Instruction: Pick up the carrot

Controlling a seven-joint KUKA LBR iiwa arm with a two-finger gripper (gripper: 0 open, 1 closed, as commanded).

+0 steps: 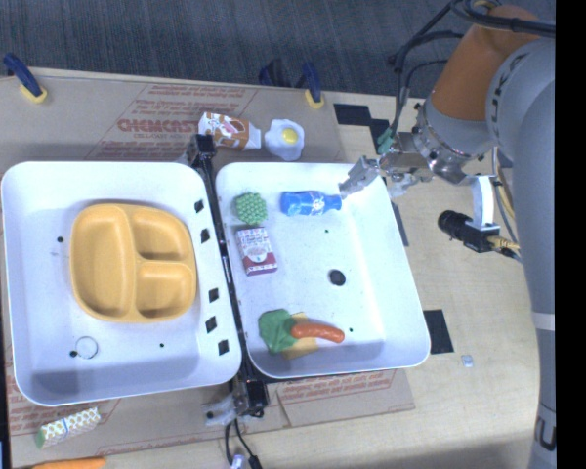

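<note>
Camera view is showing the end effector [366,176] hanging at the right bin's [396,262] far edge — finger state indeterminable. The carrot [317,333] is lying well apart at the near wall; approach is pending — reaching there and descending come next.

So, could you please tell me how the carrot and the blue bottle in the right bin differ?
The carrot is orange with a green leafy top; the blue bottle is blue. The carrot lies near the right bin's front edge, the blue bottle near its back edge, close to the gripper. Both lie on their sides.

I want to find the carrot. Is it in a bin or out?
In. The carrot lies flat in the right bin, near its front edge, beside something green.
</note>
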